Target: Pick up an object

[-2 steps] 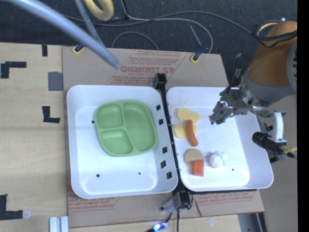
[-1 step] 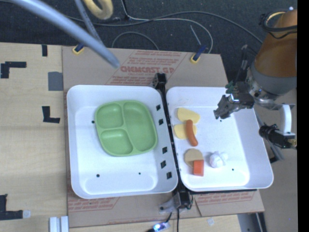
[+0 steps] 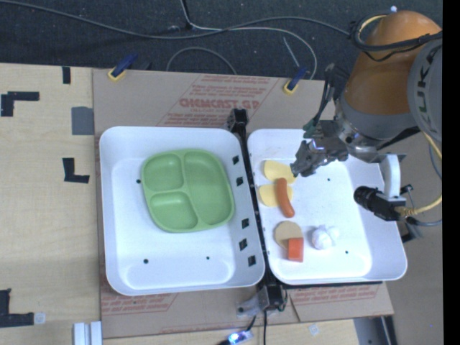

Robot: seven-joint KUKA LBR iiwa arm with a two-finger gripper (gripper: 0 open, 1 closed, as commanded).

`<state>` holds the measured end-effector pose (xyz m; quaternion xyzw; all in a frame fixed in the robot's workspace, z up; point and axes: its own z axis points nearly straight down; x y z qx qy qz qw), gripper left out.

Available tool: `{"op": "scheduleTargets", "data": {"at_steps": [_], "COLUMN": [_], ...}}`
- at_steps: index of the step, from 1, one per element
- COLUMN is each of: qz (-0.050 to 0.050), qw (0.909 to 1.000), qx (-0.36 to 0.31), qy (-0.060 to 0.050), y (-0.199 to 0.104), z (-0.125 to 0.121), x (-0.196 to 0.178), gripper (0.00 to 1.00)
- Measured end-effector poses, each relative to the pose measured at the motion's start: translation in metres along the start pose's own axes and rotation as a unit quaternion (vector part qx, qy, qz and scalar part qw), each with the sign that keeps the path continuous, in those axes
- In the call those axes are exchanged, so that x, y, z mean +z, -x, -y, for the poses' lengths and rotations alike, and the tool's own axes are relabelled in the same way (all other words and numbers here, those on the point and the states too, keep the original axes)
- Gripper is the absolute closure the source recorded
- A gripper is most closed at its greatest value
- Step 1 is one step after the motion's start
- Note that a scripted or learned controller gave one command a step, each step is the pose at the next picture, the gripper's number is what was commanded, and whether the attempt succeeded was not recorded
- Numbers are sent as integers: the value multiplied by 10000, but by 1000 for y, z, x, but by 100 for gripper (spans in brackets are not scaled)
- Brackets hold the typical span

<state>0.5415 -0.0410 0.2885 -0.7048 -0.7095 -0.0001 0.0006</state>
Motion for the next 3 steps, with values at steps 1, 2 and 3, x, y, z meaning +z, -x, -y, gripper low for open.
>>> {"op": "scheduleTargets", "data": {"at_steps": [1, 2, 3], "qz": [5, 2, 4], "qw": [10000, 10000, 10000], "qx": [10, 3, 5], "qy": [-15, -8, -6], "y": [-47, -95, -140], "z": [-3, -8, -8], "x": [22, 25, 30], "gripper": [100, 100, 100]}}
